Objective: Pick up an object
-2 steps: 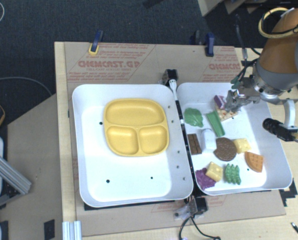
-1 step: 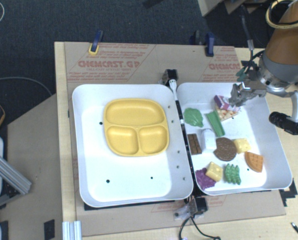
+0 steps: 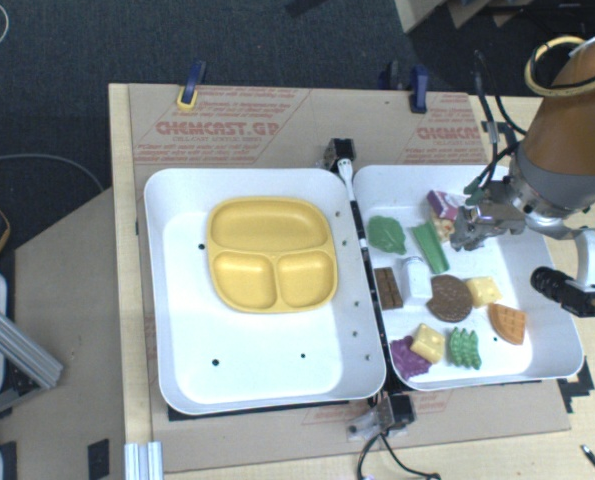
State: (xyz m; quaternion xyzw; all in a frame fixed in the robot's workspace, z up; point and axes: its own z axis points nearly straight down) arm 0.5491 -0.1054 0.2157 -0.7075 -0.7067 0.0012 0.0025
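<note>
Fingers (image 3: 465, 234), their spread impossible to tell, are hovering beyond the brown disc (image 3: 450, 298), beside a likely light, stiff, slippery yellow toy (image 3: 443, 231) best pinched across its narrow sides.

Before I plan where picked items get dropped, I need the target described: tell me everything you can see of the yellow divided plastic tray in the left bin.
The yellow divided plastic tray is a smooth, slightly glossy, rounded rectangle with a raised rim and three compartments: one wide one along the far side, two smaller ones nearer the camera. It lies flat, right side up, in the upper middle of the left white bin, apart from the bin's walls. Nothing rests in it or touches it besides the bin floor.
</note>
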